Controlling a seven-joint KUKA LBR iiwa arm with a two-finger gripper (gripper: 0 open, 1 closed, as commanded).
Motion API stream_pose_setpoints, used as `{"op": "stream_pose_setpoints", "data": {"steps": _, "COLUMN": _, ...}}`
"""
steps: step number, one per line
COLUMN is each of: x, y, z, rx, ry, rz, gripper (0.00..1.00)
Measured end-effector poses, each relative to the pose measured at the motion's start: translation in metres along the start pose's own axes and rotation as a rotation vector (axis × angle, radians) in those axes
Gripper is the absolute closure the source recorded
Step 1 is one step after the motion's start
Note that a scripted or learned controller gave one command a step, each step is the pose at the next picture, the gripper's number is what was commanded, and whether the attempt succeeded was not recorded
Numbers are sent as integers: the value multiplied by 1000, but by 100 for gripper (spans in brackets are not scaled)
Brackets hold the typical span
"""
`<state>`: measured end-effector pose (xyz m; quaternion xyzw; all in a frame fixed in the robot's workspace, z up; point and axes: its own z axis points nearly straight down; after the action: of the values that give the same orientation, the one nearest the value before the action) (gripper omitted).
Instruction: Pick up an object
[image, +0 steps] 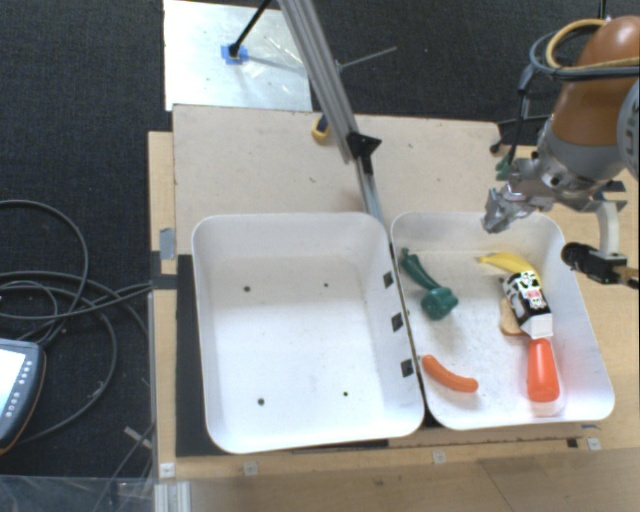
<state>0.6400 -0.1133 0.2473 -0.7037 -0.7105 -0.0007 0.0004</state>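
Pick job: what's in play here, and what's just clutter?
In play:
gripper
banana
green tool
orange sausage
orange bottle
black-and-white toy
right bin

Clutter:
left bin
cables
pendant
metal pole

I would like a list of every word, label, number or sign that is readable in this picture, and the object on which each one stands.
No text can be read.
The black-and-white label on the orange-capped bottle in the right bin bears a pattern, too blurred to read.
The screen of the handheld device at the left edge is too small to read.
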Motion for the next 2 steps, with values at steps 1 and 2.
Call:
{"op": "stream_pose_setpoints", "data": {"steps": 1, "x": 51, "y": -14, "z": 13, "rx": 1, "ry": 0, "rz": 0, "gripper": 100}}
{"op": "stream_pose_setpoints", "data": {"steps": 2, "x": 105, "y": -32, "z": 4, "rx": 0, "ry": 1, "rz": -1, "gripper": 100}}
